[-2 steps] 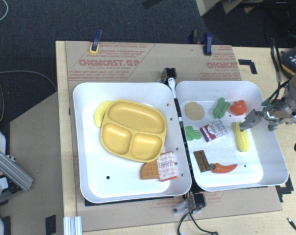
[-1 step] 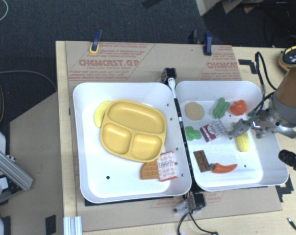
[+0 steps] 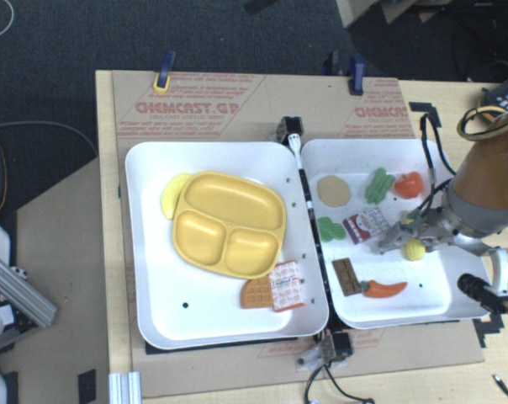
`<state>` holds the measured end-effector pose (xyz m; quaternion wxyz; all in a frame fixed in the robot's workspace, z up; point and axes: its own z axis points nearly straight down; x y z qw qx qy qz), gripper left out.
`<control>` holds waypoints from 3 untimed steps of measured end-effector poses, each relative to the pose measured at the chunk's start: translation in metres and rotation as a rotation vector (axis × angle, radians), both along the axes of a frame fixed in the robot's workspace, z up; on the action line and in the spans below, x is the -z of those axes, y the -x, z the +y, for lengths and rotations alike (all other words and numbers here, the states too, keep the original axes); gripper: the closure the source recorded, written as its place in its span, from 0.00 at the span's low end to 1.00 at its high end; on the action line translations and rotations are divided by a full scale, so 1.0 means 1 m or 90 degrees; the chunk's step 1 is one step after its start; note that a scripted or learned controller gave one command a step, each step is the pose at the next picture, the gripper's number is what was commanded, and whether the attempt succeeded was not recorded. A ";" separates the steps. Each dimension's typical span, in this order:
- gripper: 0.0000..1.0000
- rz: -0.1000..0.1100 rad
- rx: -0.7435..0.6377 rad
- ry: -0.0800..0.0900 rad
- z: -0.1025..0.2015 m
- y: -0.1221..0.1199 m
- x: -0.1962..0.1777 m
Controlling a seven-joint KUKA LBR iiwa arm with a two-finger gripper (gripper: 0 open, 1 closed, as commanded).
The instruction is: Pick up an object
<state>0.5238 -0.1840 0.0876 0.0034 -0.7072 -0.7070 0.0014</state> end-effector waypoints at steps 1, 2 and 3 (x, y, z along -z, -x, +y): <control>0.00 -0.002 0.000 0.001 0.000 0.000 0.003; 1.00 -0.004 0.001 0.002 0.000 0.000 -0.008; 1.00 -0.007 -0.001 0.003 0.004 0.002 -0.069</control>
